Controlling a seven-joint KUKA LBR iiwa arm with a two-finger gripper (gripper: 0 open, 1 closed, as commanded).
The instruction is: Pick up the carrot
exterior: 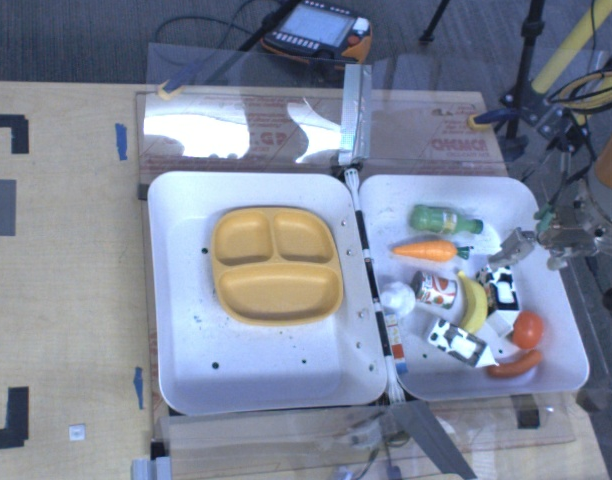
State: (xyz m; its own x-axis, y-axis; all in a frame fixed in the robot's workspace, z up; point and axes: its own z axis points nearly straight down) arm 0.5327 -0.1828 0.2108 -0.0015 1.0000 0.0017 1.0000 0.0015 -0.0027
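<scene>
The carrot (426,252) is orange with a green tip at its right end. It lies on its side in the upper middle of the right bin (561,298), just below a green bottle (444,219). My gripper (531,240) hovers at the bin's upper right rim, well to the right of the carrot and apart from it. Nothing shows in its grasp.
Below the carrot lie a red-and-white can (436,290), a banana (473,303), two cow-patterned boxes (456,342) (501,288), a tomato (527,330) and a sausage (513,365). The left bin (186,348) holds a yellow divided plate (277,264).
</scene>
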